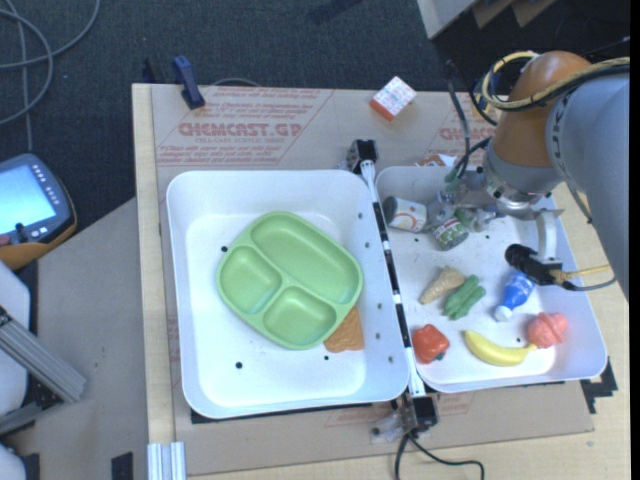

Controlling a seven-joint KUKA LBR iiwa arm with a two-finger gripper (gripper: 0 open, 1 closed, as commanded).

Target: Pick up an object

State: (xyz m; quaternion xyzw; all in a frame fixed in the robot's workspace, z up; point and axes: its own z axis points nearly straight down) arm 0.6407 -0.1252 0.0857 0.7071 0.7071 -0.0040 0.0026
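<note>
Gripper [462, 211] low at far left of right bin [590, 340], over a small green-and-red can [451, 230]; finger state not discernible. Risk: can lying tilted, rounded, close to bin wall; likely to roll or squirt out sideways. Banana [497, 349], tomato [431, 342] nearer.

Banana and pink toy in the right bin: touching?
Touching. The camera view shows the banana's right tip meeting the pink toy's lower edge, no gap.

Both bins [200, 298] look like smooth, glossy white plastic. The green tray [290, 278] is matt plastic; the bench [250, 128] looks like brown cardboard.
</note>
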